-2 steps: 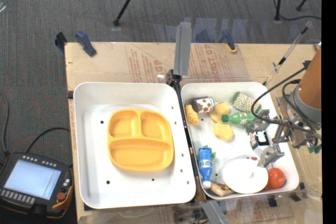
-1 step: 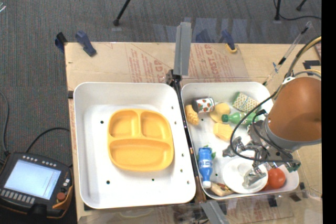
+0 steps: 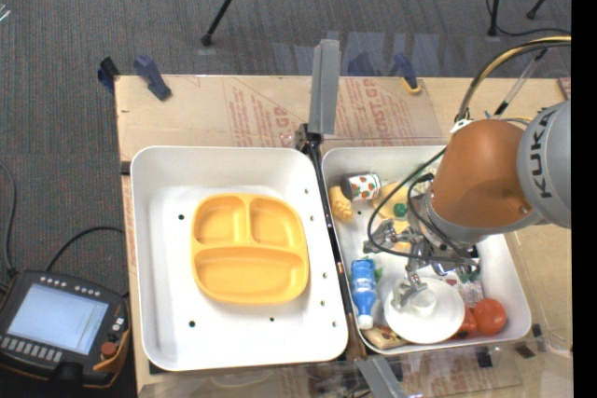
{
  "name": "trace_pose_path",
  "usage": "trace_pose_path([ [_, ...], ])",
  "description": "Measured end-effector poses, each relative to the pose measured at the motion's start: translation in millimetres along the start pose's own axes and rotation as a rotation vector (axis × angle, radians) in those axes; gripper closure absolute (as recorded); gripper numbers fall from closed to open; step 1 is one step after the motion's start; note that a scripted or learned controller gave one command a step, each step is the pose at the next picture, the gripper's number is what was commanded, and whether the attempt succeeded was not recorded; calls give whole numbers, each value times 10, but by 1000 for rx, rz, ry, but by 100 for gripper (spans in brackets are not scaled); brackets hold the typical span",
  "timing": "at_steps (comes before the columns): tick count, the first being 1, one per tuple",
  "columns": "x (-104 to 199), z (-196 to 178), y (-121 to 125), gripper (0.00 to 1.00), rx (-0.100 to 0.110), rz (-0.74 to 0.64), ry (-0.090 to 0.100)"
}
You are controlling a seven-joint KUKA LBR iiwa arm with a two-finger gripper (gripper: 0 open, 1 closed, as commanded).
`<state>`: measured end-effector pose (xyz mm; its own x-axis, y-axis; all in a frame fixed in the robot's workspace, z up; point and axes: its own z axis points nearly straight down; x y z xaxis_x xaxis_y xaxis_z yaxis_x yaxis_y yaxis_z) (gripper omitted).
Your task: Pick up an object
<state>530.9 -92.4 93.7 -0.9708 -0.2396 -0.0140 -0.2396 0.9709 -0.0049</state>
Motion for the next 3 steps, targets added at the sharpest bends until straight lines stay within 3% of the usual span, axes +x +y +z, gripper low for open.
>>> trace_pose_path([
  [1,-480,68,-385,0,-7,-115,11],
  [2,-502,-33,-360,100,-8,-121,8],
  [3,-757,-1152,-420,100,1,9,-3],
])
